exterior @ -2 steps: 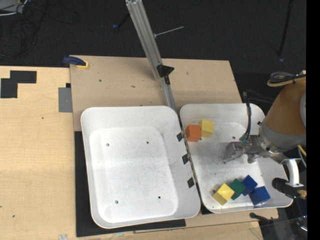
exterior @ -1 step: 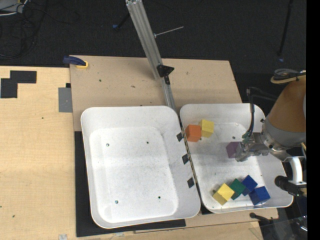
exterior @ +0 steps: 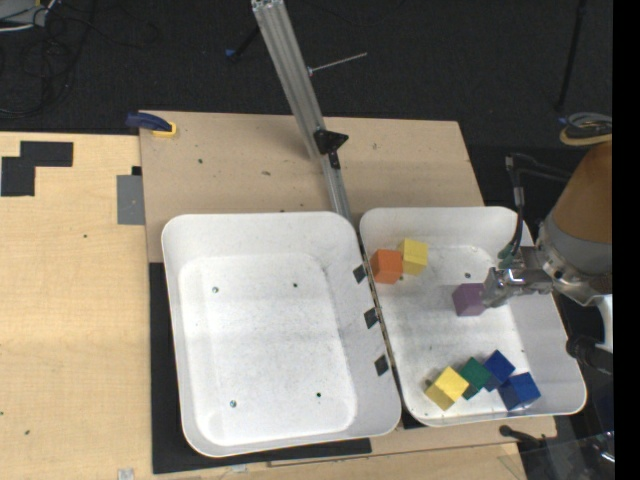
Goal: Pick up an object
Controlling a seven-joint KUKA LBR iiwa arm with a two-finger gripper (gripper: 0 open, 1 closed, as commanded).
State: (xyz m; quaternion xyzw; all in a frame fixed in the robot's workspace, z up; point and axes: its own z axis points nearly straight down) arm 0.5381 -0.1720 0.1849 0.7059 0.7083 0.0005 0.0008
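Observation:
In the right bin (exterior: pixel 560 393), a purple block (exterior: pixel 468 299) lies near the middle. My gripper (exterior: pixel 497 288) sits right against the block's right side, with the grey arm and its orange band coming in from the right edge. An orange block (exterior: pixel 387 265) and a yellow block (exterior: pixel 415 256) rest side by side at the bin's upper left. Near the front edge a second yellow block (exterior: pixel 446 387), a green block (exterior: pixel 476 377) and two blue blocks (exterior: pixel 510 380) are bunched together.
The left bin (exterior: pixel 260 333) stands beside the right one, joined by black clips (exterior: pixel 370 317). A slanted aluminium rail (exterior: pixel 296 83) rises behind the bins. The wooden bench (exterior: pixel 70 298) extends to the left.

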